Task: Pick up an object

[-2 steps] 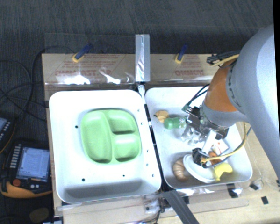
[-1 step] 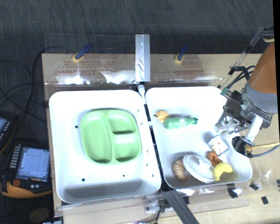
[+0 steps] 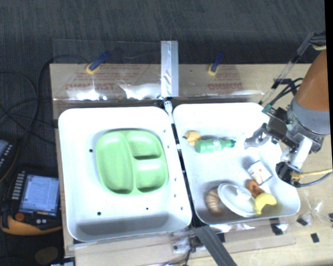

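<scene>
**A:** Where did the two-finger metal gripper (image 3: 258,137) sit, and how did its jaws stand?

**B:** It hung over the right-hand shallow white bin (image 3: 232,110), near that bin's right wall, at the end of the grey arm with the orange band (image 3: 316,94). The jaws' state could not be told; the fingers were too small and blurred against the white floor, and nothing showed between them.

**A:** What lay nearest to the jaws?

**B:** Just below them lay a small white card-like box with a red mark (image 3: 259,171). A little further down sat a small orange piece (image 3: 253,187) touching a yellow, banana-like toy (image 3: 265,202). Beside those lay a round white plastic dish (image 3: 237,198) with a tan ribbed pastry-shaped toy (image 3: 213,200) against its far edge.

**A:** And level with the jaws?

**B:** Away from the arm lay a green plastic bottle (image 3: 213,145) on its side, and just beyond it a small yellow-tan lump (image 3: 192,136).

**A:** Farthest off?

**B:** Well apart, in the left-hand shallow white bin (image 3: 77,129), lay a light green three-compartment plastic tray (image 3: 130,161).
</scene>
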You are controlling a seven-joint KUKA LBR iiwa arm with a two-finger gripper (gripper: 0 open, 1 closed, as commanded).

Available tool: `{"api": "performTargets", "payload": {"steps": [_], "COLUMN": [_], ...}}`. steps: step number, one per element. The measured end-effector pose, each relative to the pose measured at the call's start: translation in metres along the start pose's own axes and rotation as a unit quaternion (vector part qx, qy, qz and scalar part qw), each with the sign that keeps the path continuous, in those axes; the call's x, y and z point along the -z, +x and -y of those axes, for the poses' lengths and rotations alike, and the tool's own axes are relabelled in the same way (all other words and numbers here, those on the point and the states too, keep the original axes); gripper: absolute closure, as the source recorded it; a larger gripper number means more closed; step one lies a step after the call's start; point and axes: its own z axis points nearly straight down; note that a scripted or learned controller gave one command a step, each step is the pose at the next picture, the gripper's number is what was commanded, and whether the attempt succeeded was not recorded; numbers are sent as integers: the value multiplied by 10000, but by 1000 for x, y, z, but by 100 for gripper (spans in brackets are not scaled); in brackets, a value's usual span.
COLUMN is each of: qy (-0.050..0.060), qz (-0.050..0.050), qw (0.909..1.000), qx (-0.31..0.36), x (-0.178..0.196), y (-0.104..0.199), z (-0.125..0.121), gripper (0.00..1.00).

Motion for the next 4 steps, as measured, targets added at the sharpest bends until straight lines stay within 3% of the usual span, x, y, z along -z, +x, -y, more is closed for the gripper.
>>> {"api": "performTargets", "payload": {"steps": [1, 2, 3, 4], "qy": [11, -49, 1, 18], "qz": [-8, -22, -9, 3], "qw": [9997, 9988, 9894, 9889], "qx": [248, 485, 1450, -1485], "x": [-93, -173, -79, -147], "y": [-56, 14, 90, 60], "z": [-26, -51, -14, -16], "gripper": [0, 0, 0, 0]}}
